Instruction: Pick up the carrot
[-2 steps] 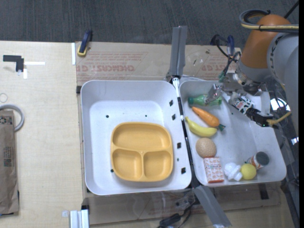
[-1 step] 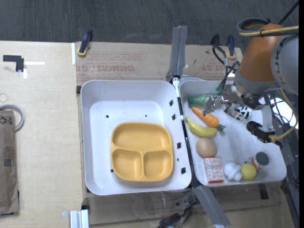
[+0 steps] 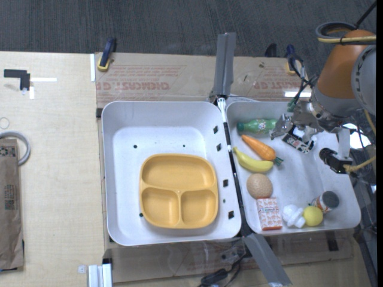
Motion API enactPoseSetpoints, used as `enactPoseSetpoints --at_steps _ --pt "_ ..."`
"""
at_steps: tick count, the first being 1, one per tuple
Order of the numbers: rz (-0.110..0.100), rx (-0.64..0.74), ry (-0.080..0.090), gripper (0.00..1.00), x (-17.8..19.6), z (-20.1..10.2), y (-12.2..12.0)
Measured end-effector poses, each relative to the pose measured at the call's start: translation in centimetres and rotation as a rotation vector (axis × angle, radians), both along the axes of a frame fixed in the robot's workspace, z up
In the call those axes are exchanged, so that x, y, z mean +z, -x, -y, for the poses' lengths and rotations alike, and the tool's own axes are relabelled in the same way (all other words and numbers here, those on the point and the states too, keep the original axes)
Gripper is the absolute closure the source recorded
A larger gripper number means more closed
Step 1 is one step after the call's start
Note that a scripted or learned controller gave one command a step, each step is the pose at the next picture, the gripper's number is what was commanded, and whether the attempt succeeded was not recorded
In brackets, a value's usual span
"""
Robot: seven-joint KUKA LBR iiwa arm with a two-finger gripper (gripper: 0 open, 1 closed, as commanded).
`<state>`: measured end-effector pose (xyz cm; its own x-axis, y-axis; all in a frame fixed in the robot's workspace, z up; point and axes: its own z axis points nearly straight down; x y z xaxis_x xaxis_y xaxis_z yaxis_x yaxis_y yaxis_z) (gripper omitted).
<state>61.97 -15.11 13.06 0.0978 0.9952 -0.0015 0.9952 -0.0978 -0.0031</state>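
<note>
Bins sit side by side on the bench, and the right-hand shallow white bin [image 3: 350, 217] holds all the small play food, so the arm has only one place to hunt. The grey arm with the orange band [image 3: 341, 70] leans in from the right and hangs its two-finger gripper [image 3: 293, 133] over the top part of that bin, just beside the long orange carrot with a small green end [image 3: 259, 147]. I think it sits there to line up for a grab. I cannot tell how the gripper is set. Nothing is seen in its grip.

The carrot lies flat and slanted near the bin's left wall. A green plastic bottle [image 3: 257, 125] lies above it, and a curved yellow banana [image 3: 251, 161] lies right below it, maybe touching. The left-hand white bin [image 3: 119, 178] holds a yellow plate with three parts [image 3: 178, 191]
</note>
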Motion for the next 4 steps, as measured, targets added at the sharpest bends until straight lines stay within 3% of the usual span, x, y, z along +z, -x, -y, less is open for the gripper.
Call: enactPoseSetpoints --at_steps 1,2,3,4 --pt "-0.004 -0.380 0.000 0.00 0.8 -5.2 9.6" --pt "-0.003 -0.299 0.001 0.00 -4.2 -5.6 5.3" --pt "-0.007 -0.301 0.001 1.00 -3.5 -5.4 5.3" --pt "-0.007 -0.302 0.001 0.00 -3.5 -5.4 5.3"
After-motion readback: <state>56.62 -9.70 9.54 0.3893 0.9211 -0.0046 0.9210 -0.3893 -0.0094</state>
